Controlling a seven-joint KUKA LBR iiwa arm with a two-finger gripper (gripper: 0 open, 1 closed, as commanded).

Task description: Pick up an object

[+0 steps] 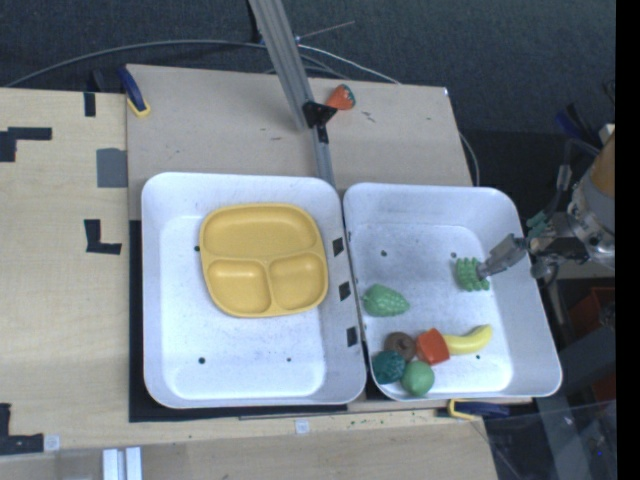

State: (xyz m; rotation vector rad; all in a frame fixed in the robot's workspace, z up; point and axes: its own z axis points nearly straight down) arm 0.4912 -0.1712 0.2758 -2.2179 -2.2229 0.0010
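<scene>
Green toy (470, 273) by the jaws, right bin (430, 203).
We see the gripper (497, 260) touching its right side; we cannot tell how the jaws stand.

Right white bin (500, 208), contents:

- Ridged green plastic piece (470, 274), near the right wall.
- Pale green leafy lump (384, 300), left of centre.
- Front cluster, close together: brown ring (400, 345), orange-red block (433, 347), yellow banana (468, 340), teal lump (389, 368), light green ball (418, 378).
</scene>
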